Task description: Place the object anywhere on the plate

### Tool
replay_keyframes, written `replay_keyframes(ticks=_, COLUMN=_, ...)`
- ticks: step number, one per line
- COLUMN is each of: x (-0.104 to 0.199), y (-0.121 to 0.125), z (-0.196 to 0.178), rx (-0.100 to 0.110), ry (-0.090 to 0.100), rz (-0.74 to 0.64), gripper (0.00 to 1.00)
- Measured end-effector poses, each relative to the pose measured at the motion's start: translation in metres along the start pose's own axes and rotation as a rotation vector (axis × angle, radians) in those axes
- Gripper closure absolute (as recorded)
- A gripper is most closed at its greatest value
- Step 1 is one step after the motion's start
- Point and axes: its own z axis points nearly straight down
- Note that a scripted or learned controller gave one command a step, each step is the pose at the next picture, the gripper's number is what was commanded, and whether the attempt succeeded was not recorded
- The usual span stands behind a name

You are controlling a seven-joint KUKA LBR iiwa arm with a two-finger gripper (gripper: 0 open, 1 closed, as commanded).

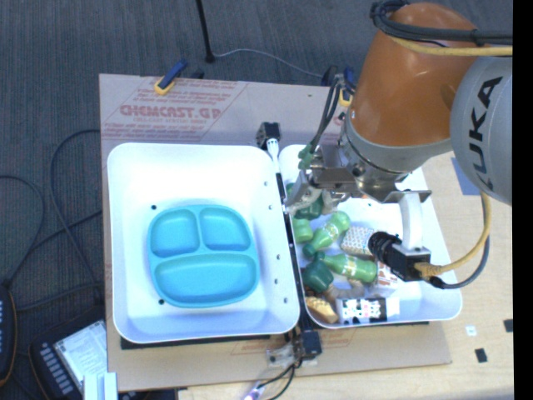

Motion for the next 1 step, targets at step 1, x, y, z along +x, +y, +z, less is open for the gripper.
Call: replay_keyframes(ticks=1, x=-0.0004, y=-0.0003, z=0.0007, rx=0.002, ry=-0.001, rz=0.001, gripper=0.0)
